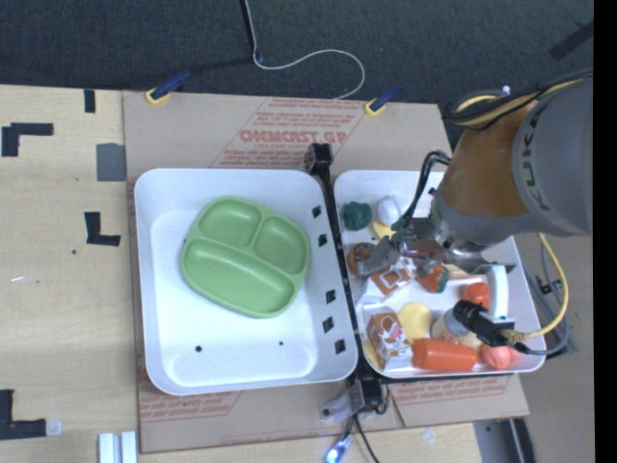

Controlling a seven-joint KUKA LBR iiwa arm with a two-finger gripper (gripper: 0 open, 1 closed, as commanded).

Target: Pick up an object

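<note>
Reaching into the right bin (528,292), the hand (397,249) hovers over clutter; its opening can't be told. Next: descend precisely.

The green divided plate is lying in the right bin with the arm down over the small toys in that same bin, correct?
Not quite. The green divided plate lies in the left bin, not the right one. The rest holds: the camera view shows the arm down over the small toys in the right bin.
</note>
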